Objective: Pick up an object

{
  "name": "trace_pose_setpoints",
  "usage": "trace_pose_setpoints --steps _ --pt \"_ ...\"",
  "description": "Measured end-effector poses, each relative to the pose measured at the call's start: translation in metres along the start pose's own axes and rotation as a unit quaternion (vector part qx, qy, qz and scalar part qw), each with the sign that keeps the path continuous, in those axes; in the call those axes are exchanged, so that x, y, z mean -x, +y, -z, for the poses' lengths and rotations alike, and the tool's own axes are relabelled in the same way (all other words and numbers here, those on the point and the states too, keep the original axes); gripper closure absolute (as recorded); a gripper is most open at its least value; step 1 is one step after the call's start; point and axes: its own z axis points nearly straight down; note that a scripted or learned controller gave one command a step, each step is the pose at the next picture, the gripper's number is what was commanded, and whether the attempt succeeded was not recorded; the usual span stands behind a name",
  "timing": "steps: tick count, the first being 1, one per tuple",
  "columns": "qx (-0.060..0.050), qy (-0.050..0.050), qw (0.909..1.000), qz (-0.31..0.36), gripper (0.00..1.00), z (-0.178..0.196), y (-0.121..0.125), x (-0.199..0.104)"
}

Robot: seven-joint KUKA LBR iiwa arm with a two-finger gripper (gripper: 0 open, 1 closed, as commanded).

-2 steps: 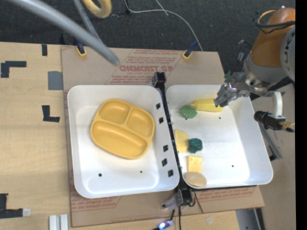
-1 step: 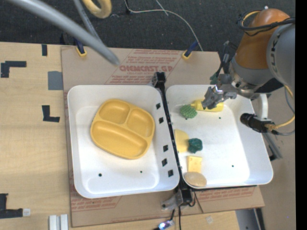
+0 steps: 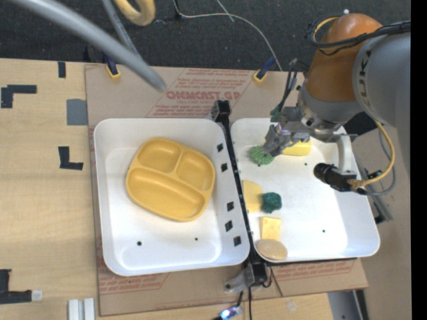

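Even, diffuse overhead illumination; moderate brightness across the bench (image 3: 40, 179). Mild glare on the white bins (image 3: 167, 255), strongest along the rims near frame centre. Soft, short shadows beneath the yellow tray (image 3: 172, 177) at centre left and beside the small items at centre right. Dark, underexposed background along the top of the frame. Grey tube (image 3: 80, 29) at upper left blurred, out of focus. Broad highlight on the orange band (image 3: 337, 59) at upper right. Slight softness and coarse grain throughout; no marked distortion at the edges.
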Motion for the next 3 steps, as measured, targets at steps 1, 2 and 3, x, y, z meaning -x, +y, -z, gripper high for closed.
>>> trace_pose_setpoints --steps 1,2,3 --pt "-0.001 -0.001 1.0 0.0 1.0 -0.011 -0.016 -0.048" --pt "0.0 0.0 1.0 0.001 1.0 0.0 -0.028 -0.101" --pt "-0.001 -0.001 1.0 0.0 1.0 -0.012 -0.035 -0.152"
